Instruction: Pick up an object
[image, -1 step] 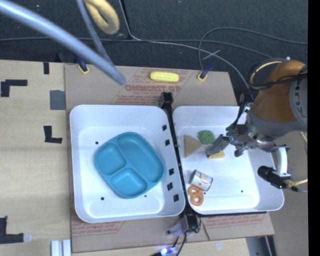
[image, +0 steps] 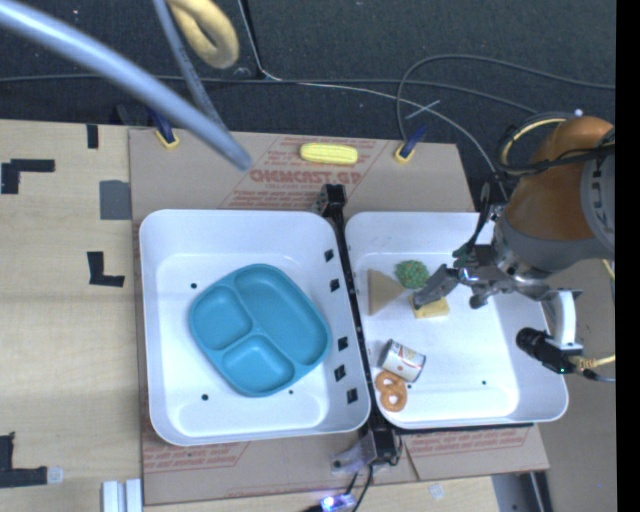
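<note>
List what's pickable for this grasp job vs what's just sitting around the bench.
Job: gripper; in the right bin: cheese block, green broccoli, tan wedge, small can, pretzel.

Lying about: blue divided plate in the left bin; yellow corn on the cardboard.

Right bin (image: 500, 395) as landmark. Arm (image: 555, 195) enters over its right rim, orange band above wrist. End effector (image: 440, 290) low inside bin, dark fingers spread, tip just above cheese wedge (image: 433, 309), nothing between fingers. Green broccoli piece (image: 411, 272) just left of end effector, tan triangular slice (image: 382, 291) further left. Small can (image: 404, 359) and pretzel (image: 391, 392) near bin's front-left corner. Left bin (image: 170, 400) adjoins, holds blue divided plate (image: 259, 329). Yellow corn cob (image: 328, 154) on tabletop beyond both bins.
</note>
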